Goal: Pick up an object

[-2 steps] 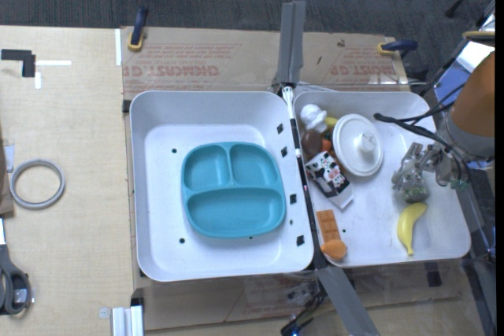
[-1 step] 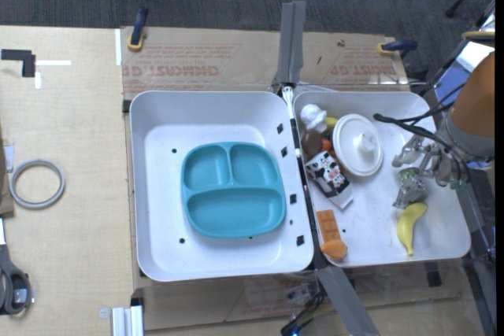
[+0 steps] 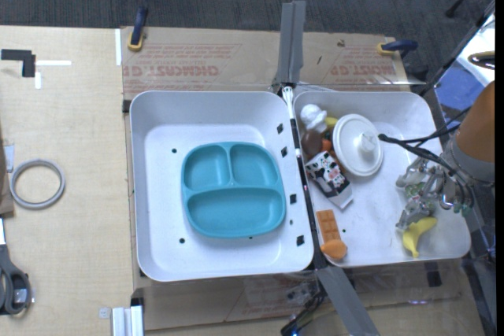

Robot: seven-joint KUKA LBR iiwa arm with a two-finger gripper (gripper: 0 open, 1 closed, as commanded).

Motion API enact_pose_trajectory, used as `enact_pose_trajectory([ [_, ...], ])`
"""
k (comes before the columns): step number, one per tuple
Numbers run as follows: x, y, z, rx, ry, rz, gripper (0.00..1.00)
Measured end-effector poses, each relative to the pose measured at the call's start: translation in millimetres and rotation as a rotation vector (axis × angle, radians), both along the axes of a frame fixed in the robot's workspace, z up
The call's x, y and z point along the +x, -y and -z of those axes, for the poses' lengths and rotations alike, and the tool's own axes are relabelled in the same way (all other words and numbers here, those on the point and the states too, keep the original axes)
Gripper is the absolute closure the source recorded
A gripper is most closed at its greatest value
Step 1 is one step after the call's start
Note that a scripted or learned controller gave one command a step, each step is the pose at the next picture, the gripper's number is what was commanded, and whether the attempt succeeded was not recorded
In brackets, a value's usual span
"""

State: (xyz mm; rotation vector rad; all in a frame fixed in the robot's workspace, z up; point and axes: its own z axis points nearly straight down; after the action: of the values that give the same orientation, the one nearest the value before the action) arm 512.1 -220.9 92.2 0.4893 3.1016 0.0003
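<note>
**benchwatcher:** So what's being seen in the right bin (image 3: 409, 102) at the moment?

**iiwa_fan:** The gripper (image 3: 419, 204) is being hung low over the right bin's near right corner, with the arm coming in from the right edge. A yellow banana (image 3: 416, 234) is lying just below the fingertips, close to the bin's near wall. Whether it's being touched can't be told. Whether the fingers are apart or together can't be told either, too much metal and cable is being shown in one clump.

**benchwatcher:** And the rest of it?

**iiwa_fan:** A white round lid (image 3: 358, 143) is being kept near the middle of that bin. A brown bottle with a white cap (image 3: 314, 131) is lying along the left wall, with a black-and-white packet (image 3: 329, 175) just beside it. An orange block (image 3: 327, 225) and an orange fruit (image 3: 335, 249) are being seen at the near left corner. In the left bin (image 3: 150, 193), a teal divided plate (image 3: 234, 189) is being shown in the middle. A grey tape ring (image 3: 35, 183) is lying on the bench by its left edge.
</note>
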Motion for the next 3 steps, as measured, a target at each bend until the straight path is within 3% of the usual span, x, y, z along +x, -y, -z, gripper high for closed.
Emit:
enact_pose_trajectory([
  [1,1.9,-0.7,-9.7,-0.003,0.003,-0.004,1.00],
  [2,2.0,-1.1,-9.7,-0.003,0.003,-0.004,0.00],
  [3,-2.0,-0.1,0.0,-0.002,0.000,-0.030,0.00],
])
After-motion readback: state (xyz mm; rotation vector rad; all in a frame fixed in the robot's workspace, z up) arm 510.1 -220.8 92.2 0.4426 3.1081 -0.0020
